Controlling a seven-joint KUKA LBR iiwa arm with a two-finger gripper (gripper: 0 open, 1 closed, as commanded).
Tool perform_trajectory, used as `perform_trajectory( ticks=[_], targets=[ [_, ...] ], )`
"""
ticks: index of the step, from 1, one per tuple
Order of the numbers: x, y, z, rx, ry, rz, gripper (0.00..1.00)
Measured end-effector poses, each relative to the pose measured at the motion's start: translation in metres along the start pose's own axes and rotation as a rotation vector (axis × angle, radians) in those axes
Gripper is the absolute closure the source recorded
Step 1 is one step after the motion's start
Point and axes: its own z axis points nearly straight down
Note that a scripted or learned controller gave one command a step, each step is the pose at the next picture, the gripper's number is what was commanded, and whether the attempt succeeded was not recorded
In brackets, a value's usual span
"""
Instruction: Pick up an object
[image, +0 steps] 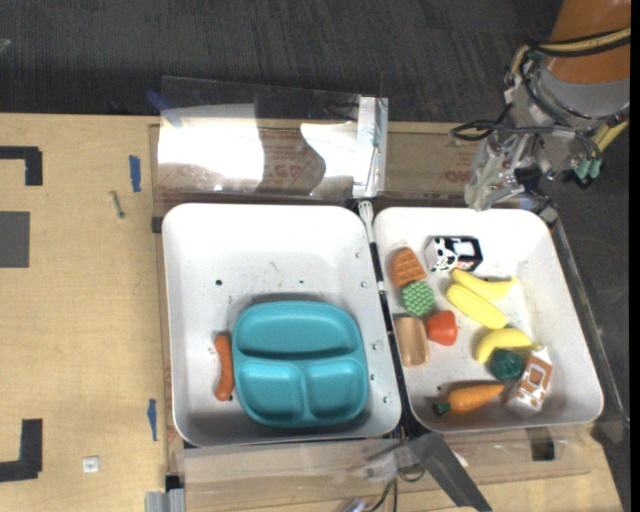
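My gripper (503, 182) hangs over the back rim of the right bin (575, 330), near its far right corner, with nothing seen in it. In that bin lie a black-and-white toy cow (453, 253), an orange bread roll (406, 266), a green knobbly piece (419, 298), a red tomato (441, 327), a tan cylinder (411, 340), a yellow banana (478, 298), a lemon (495, 343), a dark green piece (508, 366), a carrot (470, 398) and a small white-and-orange box (531, 384). The cow is the closest to the gripper.
The left bin (200, 260) holds a teal divided plate (298, 362) and an orange sausage-shaped toy (224, 366) beside its left edge. A clear plastic sheet (270, 150) lies behind the bins. Cables (480, 128) hang near the wrist.
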Motion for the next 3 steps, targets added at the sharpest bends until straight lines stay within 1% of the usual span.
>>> perform_trajectory(
  ticks=[1,2,3],
  targets=[
    [0.068,0.012,0.037,0.0,0.001,-0.087,1.0],
    [0.025,0.035,0.021,0.001,-0.005,-0.165,1.0],
    [-0.012,0.067,0.044,-0.001,-0.004,-0.347,1.0]
  ],
)
